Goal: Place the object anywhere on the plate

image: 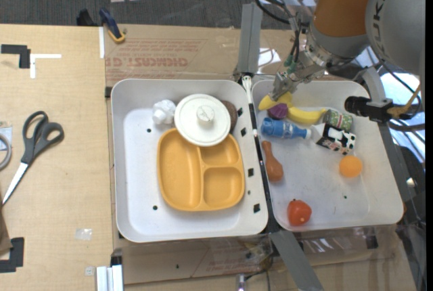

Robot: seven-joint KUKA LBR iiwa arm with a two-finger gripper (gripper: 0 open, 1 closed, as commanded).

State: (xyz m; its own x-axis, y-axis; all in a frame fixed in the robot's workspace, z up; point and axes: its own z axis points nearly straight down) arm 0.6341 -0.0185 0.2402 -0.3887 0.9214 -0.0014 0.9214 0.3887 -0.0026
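Note:
A yellow divided plate [179, 174] lies in the left bin [122, 168]. A white round lid [202, 119] overlaps its far edge. My gripper [283, 90] hangs low over the far left corner of the right bin [379, 212], just above a yellow banana [306, 116] and a purple object [278, 109]. Nothing is visibly lifted from the bin floor. A blue bottle [283, 128] lies just in front of the banana.
The right bin also holds a brown drumstick [272, 161], a red tomato [298, 212], an orange ball [350, 166], a cow-patterned toy [337, 141] and a green can [340, 120]. A white crumpled item [163, 112] sits beside the lid. Scissors [32, 141] lie on the bench at left.

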